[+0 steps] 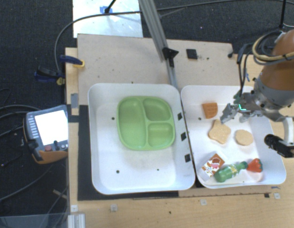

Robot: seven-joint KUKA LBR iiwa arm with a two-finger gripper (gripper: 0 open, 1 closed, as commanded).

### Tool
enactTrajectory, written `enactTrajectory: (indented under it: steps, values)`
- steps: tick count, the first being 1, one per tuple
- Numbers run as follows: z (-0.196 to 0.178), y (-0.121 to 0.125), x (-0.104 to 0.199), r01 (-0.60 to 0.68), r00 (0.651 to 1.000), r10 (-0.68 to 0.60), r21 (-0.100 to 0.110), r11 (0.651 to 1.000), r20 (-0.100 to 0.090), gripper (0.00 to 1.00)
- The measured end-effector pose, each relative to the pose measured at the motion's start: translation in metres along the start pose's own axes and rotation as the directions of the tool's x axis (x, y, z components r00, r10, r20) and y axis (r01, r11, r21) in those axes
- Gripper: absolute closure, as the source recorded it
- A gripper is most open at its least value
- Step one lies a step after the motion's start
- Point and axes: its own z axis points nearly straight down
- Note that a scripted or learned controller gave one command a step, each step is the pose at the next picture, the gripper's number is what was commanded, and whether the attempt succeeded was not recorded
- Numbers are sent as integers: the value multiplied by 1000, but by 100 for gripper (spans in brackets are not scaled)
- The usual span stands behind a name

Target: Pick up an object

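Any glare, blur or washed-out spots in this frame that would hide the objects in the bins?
Camera view: lighting is even and soft, with only faint shadows. The handheld screen at left is blown out to plain white, and the panel at top glares. The tool looks slightly soft. The green plate and toast slice read clearly.

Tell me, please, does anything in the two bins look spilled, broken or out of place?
Nothing stands out. The green divided plastic plate lies flat in the left white bin. The food items sit apart in the right white bin; the green bottle lies on its side.
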Motion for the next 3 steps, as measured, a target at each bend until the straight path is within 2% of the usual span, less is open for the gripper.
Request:
enactTrajectory:
  steps: [1, 3]
  values:
    - [-1, 0, 0, 0, 1000, 0, -2, 1000, 0, 0]
    - [96, -16, -9, -4, 1000, 4, 3, 1000, 1, 0]
